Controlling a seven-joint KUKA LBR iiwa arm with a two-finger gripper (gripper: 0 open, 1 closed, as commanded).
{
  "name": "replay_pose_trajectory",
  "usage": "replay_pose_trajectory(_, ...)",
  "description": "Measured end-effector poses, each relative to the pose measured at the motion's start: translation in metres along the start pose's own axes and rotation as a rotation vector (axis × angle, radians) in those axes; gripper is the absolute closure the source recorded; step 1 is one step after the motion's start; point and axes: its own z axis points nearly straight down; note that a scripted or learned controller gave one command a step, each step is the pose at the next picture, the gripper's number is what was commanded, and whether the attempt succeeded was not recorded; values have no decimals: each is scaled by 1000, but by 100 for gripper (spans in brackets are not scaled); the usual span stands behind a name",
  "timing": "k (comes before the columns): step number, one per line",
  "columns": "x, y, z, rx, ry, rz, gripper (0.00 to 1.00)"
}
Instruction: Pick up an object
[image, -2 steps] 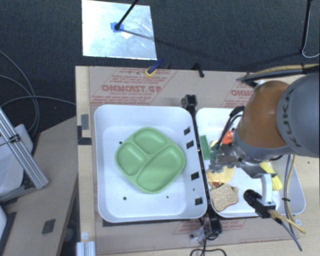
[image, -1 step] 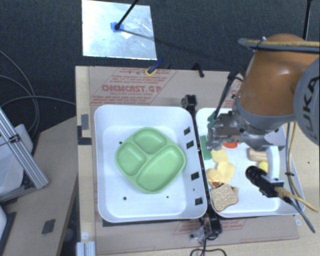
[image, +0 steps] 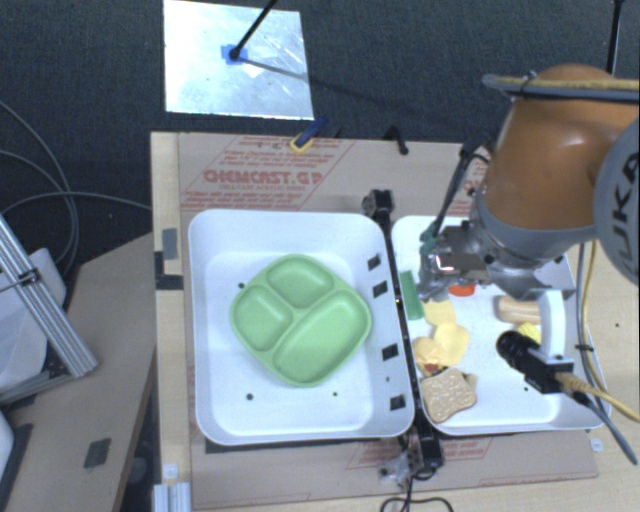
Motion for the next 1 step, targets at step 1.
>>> replay_pose_trajectory(1,0,1,-11,-2,0,-5,100)
